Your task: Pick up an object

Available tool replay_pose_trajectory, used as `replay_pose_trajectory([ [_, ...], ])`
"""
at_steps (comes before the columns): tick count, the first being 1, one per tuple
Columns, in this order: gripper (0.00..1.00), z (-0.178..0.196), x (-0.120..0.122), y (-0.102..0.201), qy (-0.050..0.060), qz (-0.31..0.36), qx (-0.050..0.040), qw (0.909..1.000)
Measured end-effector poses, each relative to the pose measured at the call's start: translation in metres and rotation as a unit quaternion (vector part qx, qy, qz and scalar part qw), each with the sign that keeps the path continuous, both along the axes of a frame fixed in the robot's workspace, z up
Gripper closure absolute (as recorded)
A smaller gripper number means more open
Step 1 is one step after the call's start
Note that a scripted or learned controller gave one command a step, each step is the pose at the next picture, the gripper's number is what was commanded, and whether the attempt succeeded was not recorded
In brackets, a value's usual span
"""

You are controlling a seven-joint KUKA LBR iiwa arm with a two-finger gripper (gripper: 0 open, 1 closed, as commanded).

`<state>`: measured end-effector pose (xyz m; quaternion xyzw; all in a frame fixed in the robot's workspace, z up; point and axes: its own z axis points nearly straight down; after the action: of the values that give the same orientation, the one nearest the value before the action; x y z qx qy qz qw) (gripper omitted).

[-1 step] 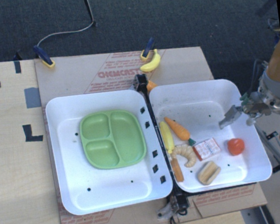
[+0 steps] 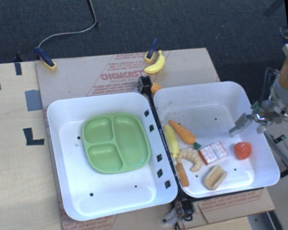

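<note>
Seemingly set aside as a drop spot, the green tray (image 2: 116, 143) lies in the left bin (image 2: 64, 148). Food toys cluster in the right bin (image 2: 210, 95); a tomato (image 2: 243, 150) sits rightmost, beside the gripper (image 2: 240, 124), whose finger spread cannot be told.

Two bins (image 2: 66, 164), one tray (image 2: 117, 142), seven foods (image 2: 212, 153)

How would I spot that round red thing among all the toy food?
Look in the right bin, at its right side near the gripper. The tomato lies there, just right of the small red-and-white box. It is the only round, plain red piece.
</note>
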<state>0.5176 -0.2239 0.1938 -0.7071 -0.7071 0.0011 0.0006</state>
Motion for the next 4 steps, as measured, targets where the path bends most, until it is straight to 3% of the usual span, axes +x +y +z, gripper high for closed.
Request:
replay_pose_trajectory([
  [1, 0.00, -0.105, 0.004, 0.011, -0.004, 0.001, 0.0003, 1.0000],
  [2, 0.00, -0.105, -0.030, 0.023, -0.008, 0.000, -0.0020, 1.0000],
  [3, 0.00, -0.105, -0.030, 0.111, -0.008, 0.000, -0.0017, 1.0000],
  [4, 0.00, -0.105, 0.049, 0.119, -0.006, 0.000, -0.0003, 1.0000],
])
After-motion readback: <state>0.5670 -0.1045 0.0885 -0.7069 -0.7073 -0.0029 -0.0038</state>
